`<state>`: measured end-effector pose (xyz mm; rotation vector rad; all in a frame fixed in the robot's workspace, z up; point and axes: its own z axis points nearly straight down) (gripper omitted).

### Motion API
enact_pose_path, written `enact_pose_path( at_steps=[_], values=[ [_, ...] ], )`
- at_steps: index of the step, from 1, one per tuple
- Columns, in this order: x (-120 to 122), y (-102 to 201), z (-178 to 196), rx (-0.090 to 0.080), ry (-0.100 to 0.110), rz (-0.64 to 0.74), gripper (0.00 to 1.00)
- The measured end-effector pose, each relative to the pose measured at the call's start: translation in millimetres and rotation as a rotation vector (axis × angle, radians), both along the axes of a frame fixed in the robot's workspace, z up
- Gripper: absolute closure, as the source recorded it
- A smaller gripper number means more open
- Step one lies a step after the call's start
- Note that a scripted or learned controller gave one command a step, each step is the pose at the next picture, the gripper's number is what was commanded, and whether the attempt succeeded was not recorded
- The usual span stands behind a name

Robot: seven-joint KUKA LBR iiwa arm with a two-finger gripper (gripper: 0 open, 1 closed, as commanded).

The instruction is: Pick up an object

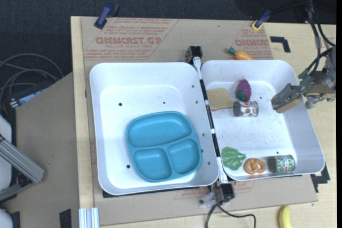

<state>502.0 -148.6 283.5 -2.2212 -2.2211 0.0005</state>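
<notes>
Two shallow white bins are seen side by side on the bench. The left bin (107,88) holds a blue divided tray (163,145) in its lower middle. The right bin (299,131) holds the loose objects. The gripper (284,100) is seen at the right of the frame, over the right bin's upper right part, with nothing visible between its tips; whether it is open or closed cannot be told from this view. To the left of the gripper, near the bin's upper centre, a purple and green toy (243,89) is found, with a small can (246,109) lying on its side just below it and a tan flat piece (218,98) beside the bin's left wall. These three lie apart from the gripper. Along the bin's lower edge, well below the gripper, a green leaf-shaped toy (232,158), a pretzel-shaped toy (254,166) and a green-labelled can (282,163) are lined up from left to right.
</notes>
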Motion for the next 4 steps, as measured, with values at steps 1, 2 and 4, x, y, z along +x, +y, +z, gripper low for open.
enact_pose_path(
  at_steps=[1, 2, 4],
  values=[
    [55.0, 40.8, -101.1, 0.001, 0.003, 0.001, 0.0],
    [90.0, 13.9, -189.1, 0.0, -0.002, 0.0, 0.0],
    [124.6, 55.4, -87.2, 0.0, -0.006, 0.002, 1.0]
  ],
)
